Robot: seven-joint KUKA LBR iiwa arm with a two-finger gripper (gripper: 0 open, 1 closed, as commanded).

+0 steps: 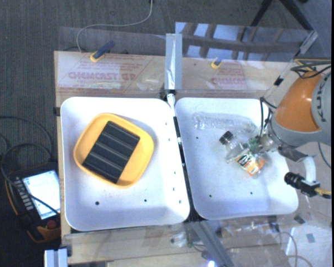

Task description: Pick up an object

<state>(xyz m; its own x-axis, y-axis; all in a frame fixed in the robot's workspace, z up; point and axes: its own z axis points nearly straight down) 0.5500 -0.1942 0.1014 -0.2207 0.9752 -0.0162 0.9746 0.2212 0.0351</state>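
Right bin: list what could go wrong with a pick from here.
1. The clear plastic wrap lies next to the small bottle and orange packet; it may snag or come up with them.
2. These items crowd together under the arm, so a grasp might catch two or knock one aside.

yellow dish [113, 149] with a dark ribbed block on it sits flat in the left bin. right bin holds a clear plastic bag [222, 121], a small bottle [227, 138] and an orange-labelled packet [249, 163], possibly crumpled, close together.
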